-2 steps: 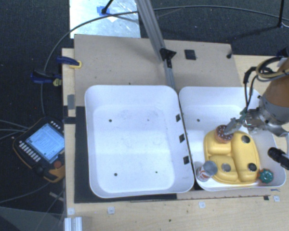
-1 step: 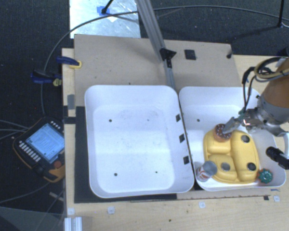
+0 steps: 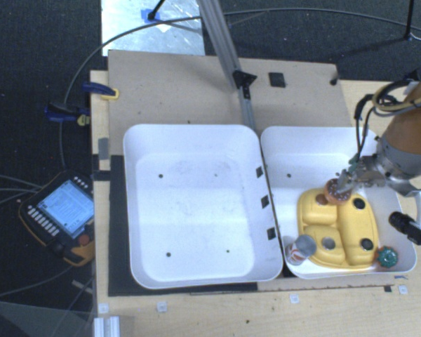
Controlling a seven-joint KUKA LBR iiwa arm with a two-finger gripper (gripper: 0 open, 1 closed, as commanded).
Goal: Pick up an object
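here, a yellow plastic toy (image 3: 340, 229), a small grey cup (image 3: 303, 247) and a teal ball (image 3: 387, 258) are held in the right bin (image 3: 295, 153); the gripper's (image 3: 340, 188) state cannot be told.

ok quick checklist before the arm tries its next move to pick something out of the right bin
1. Gripper over the right bin: ok, it sits just above the top edge of the yellow toy.
2. Something between the fingers: cannot tell, a small brownish ring-like piece is at the tip, but a grip is not clear.
3. Finger opening: cannot tell, too small and blurred.
4. Objects within reach: ok, the yellow toy, a grey round piece at its lower left and a teal ball at its lower right all lie in the right bin.
5. Crowding: not ok, these objects are bunched together in the bin's lower part.
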